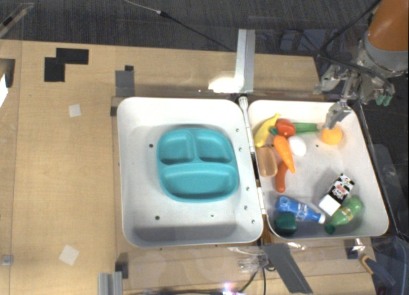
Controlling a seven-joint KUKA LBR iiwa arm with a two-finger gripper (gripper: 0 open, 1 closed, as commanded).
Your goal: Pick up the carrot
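The carrot (285, 152) is orange and tapered and lies slantwise in the left half of the right bin (370, 159), between a red vegetable with a green stem (285, 128) and a white egg (298, 149). My gripper (335, 119) hangs at the bin's far right part, just above a small orange fruit (331, 136). It is well to the right of the carrot and apart from it. Nothing shows held in it.
A yellow banana (264, 131) and a brown piece (266, 161) lie by the bin's left wall. A blue bottle (300, 211), a dark green item (285, 225) and a green bottle (346, 213) lie near the front. The left bin (137, 134) holds a teal divided plate (195, 163).
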